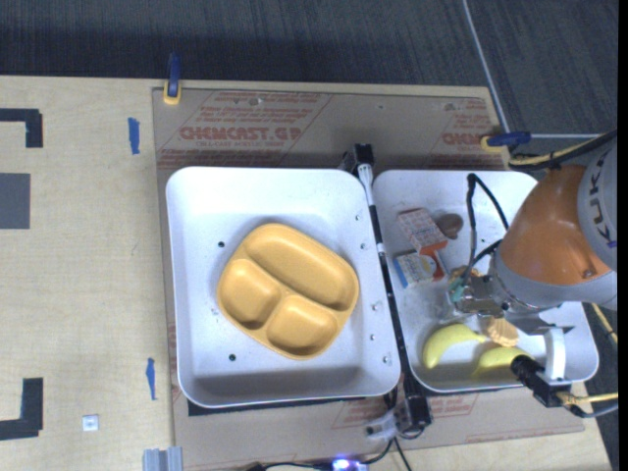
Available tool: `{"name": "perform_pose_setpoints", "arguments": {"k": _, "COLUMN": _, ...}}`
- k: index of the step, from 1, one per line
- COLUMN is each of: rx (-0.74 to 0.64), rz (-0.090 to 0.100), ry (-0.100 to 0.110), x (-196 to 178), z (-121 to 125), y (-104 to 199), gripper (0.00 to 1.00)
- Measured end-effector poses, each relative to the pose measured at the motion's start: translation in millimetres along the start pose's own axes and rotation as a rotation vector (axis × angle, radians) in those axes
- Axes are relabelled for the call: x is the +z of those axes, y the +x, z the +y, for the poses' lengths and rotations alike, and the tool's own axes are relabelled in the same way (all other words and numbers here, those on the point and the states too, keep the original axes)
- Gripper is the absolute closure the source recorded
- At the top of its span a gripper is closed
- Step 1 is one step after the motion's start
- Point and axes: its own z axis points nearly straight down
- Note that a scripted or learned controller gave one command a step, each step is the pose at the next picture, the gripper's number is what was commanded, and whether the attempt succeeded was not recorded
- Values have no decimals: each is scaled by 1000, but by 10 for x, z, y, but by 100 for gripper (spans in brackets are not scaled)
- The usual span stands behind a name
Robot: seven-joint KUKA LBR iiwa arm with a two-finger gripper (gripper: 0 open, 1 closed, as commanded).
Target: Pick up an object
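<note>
Yellow banana (461, 346) lies at the near edge of the right bin (579, 361), just beside the end effector (481, 307), whose opening I cannot tell from here. A good grasp means descending square across the banana's middle, clear of the small carton (420, 232) behind.

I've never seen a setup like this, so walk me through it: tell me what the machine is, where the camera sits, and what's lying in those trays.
One camera looks down at a slant on a bench. The grey machine with the orange band is a robot arm reaching in from the right. Two shallow white bins sit side by side. The left bin contains a yellow divided tray. The right bin contains a yellow banana-like item, a small printed packet and other small bits. The arm hangs over the right bin; whether it holds anything can't be told.
</note>
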Motion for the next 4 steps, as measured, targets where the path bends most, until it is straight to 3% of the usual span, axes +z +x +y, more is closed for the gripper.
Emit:
{"name": "perform_pose_setpoints", "arguments": {"k": 1, "rx": -4, "rz": 3, "ry": 8, "x": -884, "z": -38, "y": 815, "gripper": 100}}
{"name": "perform_pose_setpoints", "arguments": {"k": 2, "rx": -2, "rz": 2, "ry": 9, "x": -881, "z": -41, "y": 806, "gripper": 0}}
{"name": "perform_pose_setpoints", "arguments": {"k": 4, "rx": -2, "rz": 2, "ry": 9, "x": -881, "z": -41, "y": 806, "gripper": 0}}
